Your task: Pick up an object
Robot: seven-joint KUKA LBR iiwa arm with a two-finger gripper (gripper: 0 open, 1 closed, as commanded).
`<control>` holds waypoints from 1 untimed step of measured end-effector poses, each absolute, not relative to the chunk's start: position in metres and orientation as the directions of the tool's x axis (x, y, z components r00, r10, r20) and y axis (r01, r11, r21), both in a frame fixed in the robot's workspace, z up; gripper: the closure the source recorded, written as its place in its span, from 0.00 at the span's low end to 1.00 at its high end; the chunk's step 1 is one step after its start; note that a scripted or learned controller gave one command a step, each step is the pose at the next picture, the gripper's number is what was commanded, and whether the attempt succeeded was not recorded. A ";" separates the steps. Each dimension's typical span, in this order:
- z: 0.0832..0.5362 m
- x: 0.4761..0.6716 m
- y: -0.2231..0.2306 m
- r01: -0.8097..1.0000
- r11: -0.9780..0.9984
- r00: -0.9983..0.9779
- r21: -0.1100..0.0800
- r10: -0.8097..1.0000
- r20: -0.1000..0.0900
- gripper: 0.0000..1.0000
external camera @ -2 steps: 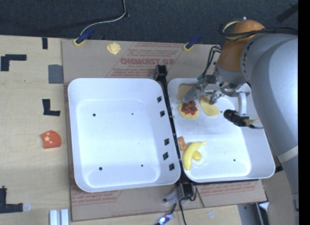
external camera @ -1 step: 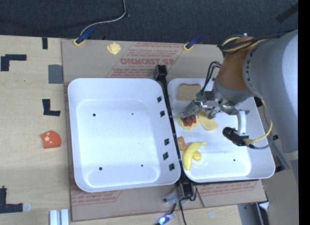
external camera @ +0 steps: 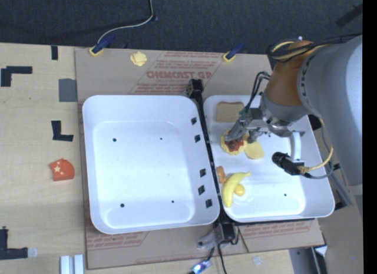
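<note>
Several toy foods lie in your right bin (external camera: 318, 208), and the claw (external camera: 237, 135) hangs low over the red-and-yellow piece (external camera: 233, 144) near the divider, likely lined up for a grasp. Whether it is released or clenched you cannot tell. Beside that piece sit a pale yellow disc (external camera: 254, 150), a banana (external camera: 233, 187) nearer the front, and a toast slice (external camera: 228, 111) behind.
</note>
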State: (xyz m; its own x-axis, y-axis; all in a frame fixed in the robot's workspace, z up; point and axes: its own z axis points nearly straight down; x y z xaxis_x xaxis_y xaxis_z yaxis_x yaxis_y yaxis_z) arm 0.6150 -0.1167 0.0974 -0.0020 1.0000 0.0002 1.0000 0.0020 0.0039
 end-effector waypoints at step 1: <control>0.189 0.566 -0.080 1.000 0.004 -0.004 0.002 1.000 0.002 1.00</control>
